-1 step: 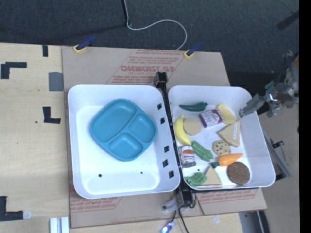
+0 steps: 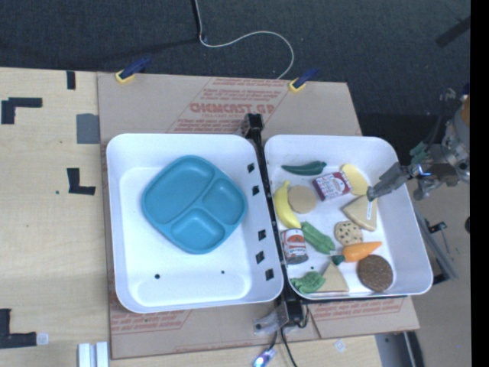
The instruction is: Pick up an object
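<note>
Dark carpet lay beyond the bench (image 2: 46,205), and on the bench you had a cardboard sheet (image 2: 229,105) clipped at its far edge, bearing the two white bins side by side. Your left bin (image 2: 122,159) held a blue plate (image 2: 195,203) with three compartments, set at a slant near the bin's middle. Your right bin (image 2: 397,228) held all the toy food. A green pepper (image 2: 304,167) lay near its far wall. Just below that sat a small red-labelled packet (image 2: 331,185), with a lemon (image 2: 354,178) touching its right side. A banana (image 2: 284,206) curved along the bin's left wall, and a tan round biscuit (image 2: 302,199) rested against it. A cheese wedge (image 2: 361,212) lay toward the right. A chip cookie (image 2: 348,232) sat just below the wedge, with a carrot (image 2: 359,251) under that. A green pod (image 2: 318,238) lay slantwise at the middle, beside a small can (image 2: 295,245). Near the front wall you had a leafy green (image 2: 309,284), a sandwich slice (image 2: 333,279) and a brown patty (image 2: 375,273).

Your gripper (image 2: 377,189) hung over the right bin's right side, reaching in from the right, its tip just above the wedge's upper corner. Whether its jaws were released or clenched you could not tell; it was too small and dark to read. Nothing showed between them.
</note>
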You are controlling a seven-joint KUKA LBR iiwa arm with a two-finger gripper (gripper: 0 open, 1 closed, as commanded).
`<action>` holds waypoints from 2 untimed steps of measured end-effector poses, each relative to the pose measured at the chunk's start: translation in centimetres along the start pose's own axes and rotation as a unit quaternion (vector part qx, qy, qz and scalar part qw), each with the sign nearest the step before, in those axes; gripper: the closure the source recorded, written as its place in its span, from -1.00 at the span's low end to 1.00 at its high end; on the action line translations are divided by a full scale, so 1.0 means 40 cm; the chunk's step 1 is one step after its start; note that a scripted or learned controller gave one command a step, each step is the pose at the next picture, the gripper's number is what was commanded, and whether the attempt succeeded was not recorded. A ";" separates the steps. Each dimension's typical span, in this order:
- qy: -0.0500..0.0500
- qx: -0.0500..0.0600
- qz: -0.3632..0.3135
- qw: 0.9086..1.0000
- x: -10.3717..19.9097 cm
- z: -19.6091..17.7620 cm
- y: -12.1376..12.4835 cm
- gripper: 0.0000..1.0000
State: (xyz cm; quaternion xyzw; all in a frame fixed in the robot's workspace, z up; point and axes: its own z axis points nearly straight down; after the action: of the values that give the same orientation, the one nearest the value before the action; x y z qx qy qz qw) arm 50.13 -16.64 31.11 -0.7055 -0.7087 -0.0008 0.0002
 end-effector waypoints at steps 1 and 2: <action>-0.002 -0.009 -0.001 1.000 0.186 -0.500 -0.042 -1.00; -0.002 0.000 0.002 1.000 0.179 -0.501 -0.041 1.00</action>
State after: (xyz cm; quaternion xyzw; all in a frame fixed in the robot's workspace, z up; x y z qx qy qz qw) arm 48.43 -9.51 51.16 -0.7069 -0.7073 0.0006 -0.0009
